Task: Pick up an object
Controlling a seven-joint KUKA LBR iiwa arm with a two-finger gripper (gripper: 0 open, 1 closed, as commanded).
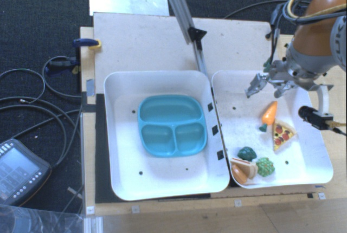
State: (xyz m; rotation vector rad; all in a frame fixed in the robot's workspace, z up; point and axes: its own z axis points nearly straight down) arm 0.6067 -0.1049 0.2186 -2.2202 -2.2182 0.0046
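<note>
Over the right bin (320, 169) I see my claw (269, 85) hanging near the far wall, with the grey arm (317, 37) coming in from the right. Its two fingers are spread apart and between them I see only white bin floor, so it holds nothing.

Just below the claw, close but not touching, lies a toy carrot (269, 113), orange with a small green end pointing toward the near side. I judge this one the easiest to take. It looks like hollow plastic, so light and stiff, and probably smooth, so it can slide out if the fingers close on the narrow tip. I would close across the thick orange part, with the fingers at the two long sides.

Beside the carrot, toward the right, is a pizza slice (282, 134), flat on the floor. Being so flat, it gives little for the fingers to catch. At the near edge of the same bin there is a dark green piece (248, 153), a lighter green broccoli (265, 166) and a tan piece (242, 170) that I cannot identify; these three are crowded together, so a grip there may push the neighbours.

On the left side, the other bin (122, 172) carries a blue divided plate (172, 124), well apart from the claw.
</note>
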